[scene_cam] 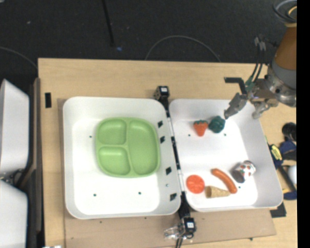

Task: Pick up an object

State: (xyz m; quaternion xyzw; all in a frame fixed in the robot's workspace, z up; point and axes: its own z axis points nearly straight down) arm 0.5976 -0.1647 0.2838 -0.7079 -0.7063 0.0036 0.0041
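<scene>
The right bin (250,141) holds several small toy foods. A red strawberry-like piece (200,127) and a teal lump (216,123) lie near its back. An orange disc (195,183), a red sausage (223,179), a tan wedge (217,191) and a white and dark ball (243,170) lie near its front. My gripper (244,107) hangs over the bin's back right corner, open, its two fingers spread wide with nothing between them. One finger (234,106) ends just above and right of the teal lump.
The left bin (77,190) holds a green divided plate (127,146). A black clip (161,92) sits where the bins meet at the back. Blue and yellow tools (283,150) lie on the bench right of the right bin.
</scene>
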